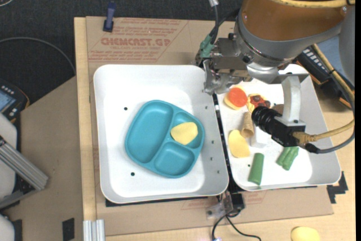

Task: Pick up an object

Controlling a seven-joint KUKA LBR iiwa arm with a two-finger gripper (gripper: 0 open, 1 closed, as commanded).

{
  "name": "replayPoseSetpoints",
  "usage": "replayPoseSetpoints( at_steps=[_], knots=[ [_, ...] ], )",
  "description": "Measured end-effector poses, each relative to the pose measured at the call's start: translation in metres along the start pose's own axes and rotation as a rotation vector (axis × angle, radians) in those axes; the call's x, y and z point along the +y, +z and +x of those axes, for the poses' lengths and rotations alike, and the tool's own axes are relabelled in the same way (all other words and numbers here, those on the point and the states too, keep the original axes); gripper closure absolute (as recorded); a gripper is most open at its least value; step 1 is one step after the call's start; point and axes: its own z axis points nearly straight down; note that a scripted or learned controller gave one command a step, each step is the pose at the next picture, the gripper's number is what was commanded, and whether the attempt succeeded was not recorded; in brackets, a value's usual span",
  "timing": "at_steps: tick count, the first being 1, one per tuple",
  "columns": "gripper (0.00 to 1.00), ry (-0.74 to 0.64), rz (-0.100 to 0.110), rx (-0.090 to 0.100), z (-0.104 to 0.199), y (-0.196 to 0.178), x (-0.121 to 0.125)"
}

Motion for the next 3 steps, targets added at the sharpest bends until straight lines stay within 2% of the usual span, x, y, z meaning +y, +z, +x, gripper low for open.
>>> replayPoseSetpoints(
  at_steps=[1,2,3],
  knots=[
    [1.0,0.009,0.029,-0.011,-0.047,0.093,-0.004],
    [1.0,-0.001,0.0,-0.001,-0.009,-0.077,0.002],
    [1.0,0.006,0.038,-0.012,-0.02,0.096,-0.005]
  ],
)
